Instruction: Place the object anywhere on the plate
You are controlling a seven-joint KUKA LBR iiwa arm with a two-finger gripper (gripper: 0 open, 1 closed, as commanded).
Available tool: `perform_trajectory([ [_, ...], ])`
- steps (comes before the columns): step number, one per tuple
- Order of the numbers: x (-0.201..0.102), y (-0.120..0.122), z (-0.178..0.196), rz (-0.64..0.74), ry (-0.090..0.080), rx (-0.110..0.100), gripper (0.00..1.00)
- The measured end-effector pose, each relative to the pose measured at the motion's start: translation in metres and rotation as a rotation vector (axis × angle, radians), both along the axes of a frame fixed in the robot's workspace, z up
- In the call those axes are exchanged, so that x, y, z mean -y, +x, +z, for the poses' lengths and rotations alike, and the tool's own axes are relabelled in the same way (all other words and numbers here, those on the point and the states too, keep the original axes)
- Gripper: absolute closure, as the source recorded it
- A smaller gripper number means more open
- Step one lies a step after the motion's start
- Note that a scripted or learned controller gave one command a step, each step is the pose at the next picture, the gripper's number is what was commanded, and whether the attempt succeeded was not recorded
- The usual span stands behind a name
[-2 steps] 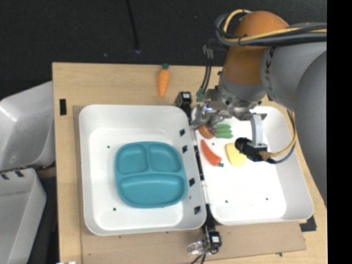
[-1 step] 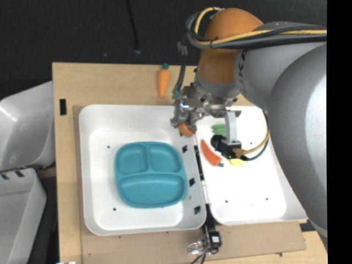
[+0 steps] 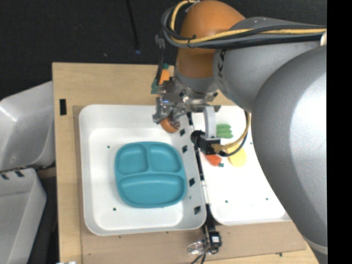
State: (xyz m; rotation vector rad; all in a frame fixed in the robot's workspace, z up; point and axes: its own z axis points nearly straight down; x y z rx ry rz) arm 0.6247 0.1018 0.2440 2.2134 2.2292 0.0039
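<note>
No text, label, brand, number or sign is showing legibly anywhere on the bench, the bins, the plate or the arm.

Two white bins: left bin (image 3: pixel 93 202) and right bin (image 3: pixel 247 208), side by side. One teal plate (image 3: pixel 148 174), three compartments, in the left bin. One orange-brown object (image 3: pixel 169 125) just beyond the plate's far right corner. Right of the plate, in the right bin: one green item (image 3: pixel 224 131), one yellow item (image 3: pixel 237 158), one orange-red item (image 3: pixel 212 160). One arm.
</note>
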Motion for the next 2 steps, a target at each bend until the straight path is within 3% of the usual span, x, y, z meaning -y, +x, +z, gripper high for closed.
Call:
perform_trajectory([
  [1,-0.0476,0.0088,0.0036,0.0,0.0,0.0,1.0],
  [2,-0.0443,0.0085,0.0032,-0.004,-0.002,-0.002,0.0],
])
